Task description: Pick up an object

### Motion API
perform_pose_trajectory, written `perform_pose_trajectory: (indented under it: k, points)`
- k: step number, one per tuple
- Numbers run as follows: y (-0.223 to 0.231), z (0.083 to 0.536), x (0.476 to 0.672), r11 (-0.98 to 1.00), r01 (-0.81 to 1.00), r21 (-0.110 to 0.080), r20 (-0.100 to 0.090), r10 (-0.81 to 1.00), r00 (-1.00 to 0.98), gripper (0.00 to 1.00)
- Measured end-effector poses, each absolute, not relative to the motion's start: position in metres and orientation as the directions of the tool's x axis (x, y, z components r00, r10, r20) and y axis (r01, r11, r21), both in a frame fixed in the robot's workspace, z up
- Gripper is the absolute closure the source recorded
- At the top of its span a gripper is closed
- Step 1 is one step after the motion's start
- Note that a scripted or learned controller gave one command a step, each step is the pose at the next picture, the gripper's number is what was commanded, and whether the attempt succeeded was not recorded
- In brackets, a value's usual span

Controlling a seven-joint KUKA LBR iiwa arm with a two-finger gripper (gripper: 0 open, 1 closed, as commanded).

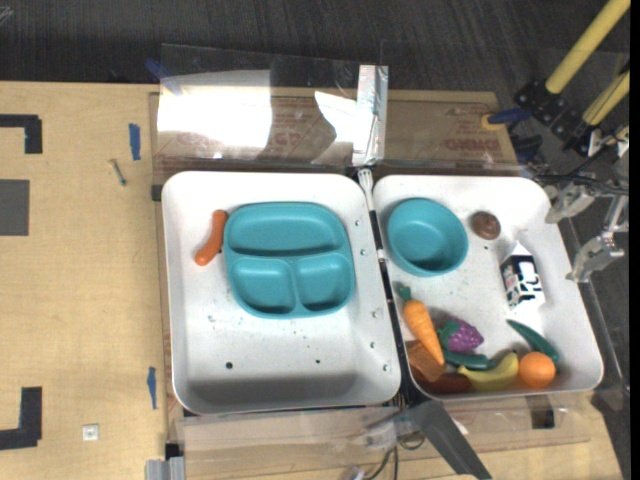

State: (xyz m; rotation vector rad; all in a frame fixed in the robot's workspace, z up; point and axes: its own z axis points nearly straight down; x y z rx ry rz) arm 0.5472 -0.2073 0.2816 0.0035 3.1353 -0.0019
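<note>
Camera view, looking down on left bin (190,368) and right bin (575,328), side by side. Left of bowl (428,234), past the shared wall: tray (290,258) lying flat, sausage (211,238) along its far edge. Below bowl: carrot (423,330), banana (490,371), orange (537,369) and grapes (462,338), heaped and touching as if dumped loose, so likely awkward to take singly. Right of bowl: can (521,280), lying apart, probably the easiest pick. Just beside bowl: brown ball (485,225). Cannot tell whether gripper open or closed.

Thin grey metal pieces (590,233), perhaps the robot's, too small to tell.
</note>
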Motion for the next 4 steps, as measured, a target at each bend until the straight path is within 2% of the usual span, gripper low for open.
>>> perform_pose_trajectory:
  k: [1,2,3,4]
  points:
    - [-0.222,0.126,0.529,0.995,-0.096,0.003,0.003,-0.096,-0.995,0.0]
    - [-0.221,0.123,0.526,0.907,-0.421,-0.001,-0.003,-0.421,-0.907,0.0]
    - [-0.223,0.089,0.533,0.937,-0.35,-0.003,-0.007,-0.35,-0.937,0.0]
    - [-0.142,0.09,0.567,0.915,-0.404,-0.006,-0.009,-0.404,-0.915,0.0]
